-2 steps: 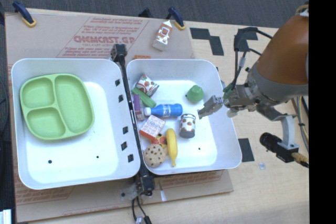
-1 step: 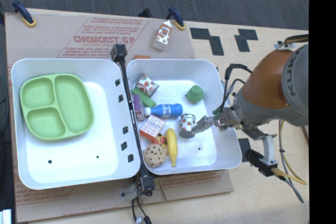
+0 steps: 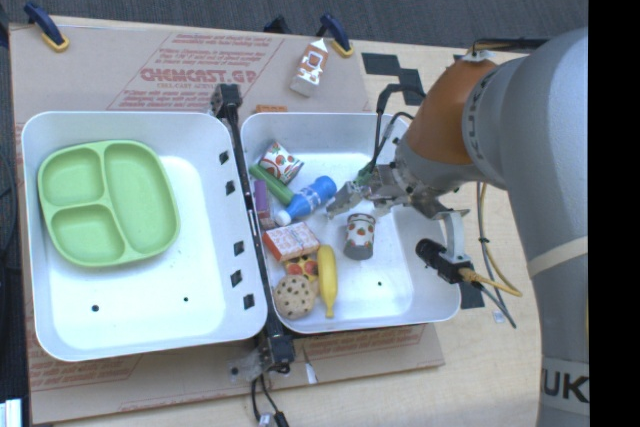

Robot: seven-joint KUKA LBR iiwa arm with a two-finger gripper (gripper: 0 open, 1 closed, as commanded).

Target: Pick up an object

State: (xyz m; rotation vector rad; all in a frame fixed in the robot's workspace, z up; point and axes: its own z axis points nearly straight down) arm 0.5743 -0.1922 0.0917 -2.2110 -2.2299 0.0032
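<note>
Cookie [image 3: 293, 295]: round, choc-chip, at the near edge of the R bin [image 3: 400, 300], touching the banana.
Banana [image 3: 327, 281]: yellow, lies lengthwise just R of the cookie, near the bin's front wall.
Red box [image 3: 291, 241]: small carton, just behind cookie & banana, next to the divider btw bins.
Can [image 3: 359, 236]: small brown-labelled tin, upright, mid R bin, directly under the gripper tips.
Gripper [image 3: 362, 198]: over the R bin, just above/behind the can, fingers pointing L toward the blue bottle; whether they're spread or closed can't be told, nothing visibly held btw them.
Blue bottle [image 3: 308, 199]: on its side, white cap end toward the divider, just L of the gripper.
Green stick [image 3: 270, 186]: thin green item slanted along the divider, beside a purple item [image 3: 262, 202].
Red/white pack [image 3: 280, 162]: tilted, at the far L of the R bin.
L bin [image 3: 150, 305]: holds a green divided plate [image 3: 108, 204] w/ three compartments, set in its far-L part.
Arm [image 3: 500, 130]: grey w/ orange band, enters from R, over the R bin's R rim.
Small bottle [image 3: 310, 68]: white/red, lying on the cardboard [image 3: 150, 65] behind the bins, outside both.
</note>
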